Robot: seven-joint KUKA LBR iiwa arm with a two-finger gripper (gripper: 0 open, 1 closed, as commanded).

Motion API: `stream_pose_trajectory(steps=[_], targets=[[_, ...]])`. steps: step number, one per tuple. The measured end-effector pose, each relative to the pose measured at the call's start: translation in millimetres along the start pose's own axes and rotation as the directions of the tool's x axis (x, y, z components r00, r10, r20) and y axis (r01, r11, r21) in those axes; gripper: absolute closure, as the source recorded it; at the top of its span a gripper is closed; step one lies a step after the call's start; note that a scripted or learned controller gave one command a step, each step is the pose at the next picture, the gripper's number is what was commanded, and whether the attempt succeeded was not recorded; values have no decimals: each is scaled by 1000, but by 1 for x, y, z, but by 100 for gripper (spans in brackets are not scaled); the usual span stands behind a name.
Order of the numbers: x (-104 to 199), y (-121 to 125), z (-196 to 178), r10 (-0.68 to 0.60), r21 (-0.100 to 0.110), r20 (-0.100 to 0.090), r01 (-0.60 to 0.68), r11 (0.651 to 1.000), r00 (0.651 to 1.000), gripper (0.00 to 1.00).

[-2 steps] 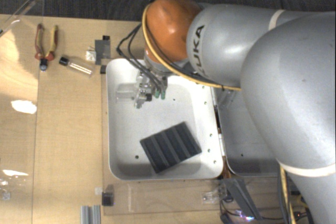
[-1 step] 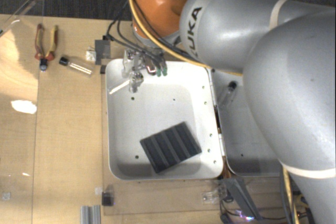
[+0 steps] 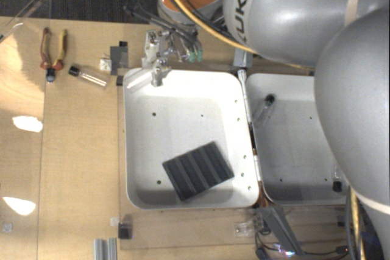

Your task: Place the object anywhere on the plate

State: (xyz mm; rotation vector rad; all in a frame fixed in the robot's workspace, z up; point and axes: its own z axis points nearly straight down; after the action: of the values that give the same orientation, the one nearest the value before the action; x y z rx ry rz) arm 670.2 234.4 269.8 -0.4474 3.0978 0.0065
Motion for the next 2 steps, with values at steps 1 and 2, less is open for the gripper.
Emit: stream_pose_trajectory(steps=[1, 2], targets=[[1, 1, 48, -63, 0, -4, 63, 998, 998, 100], [1, 0, 47, -62, -1, -3, 62, 998, 998, 0]])
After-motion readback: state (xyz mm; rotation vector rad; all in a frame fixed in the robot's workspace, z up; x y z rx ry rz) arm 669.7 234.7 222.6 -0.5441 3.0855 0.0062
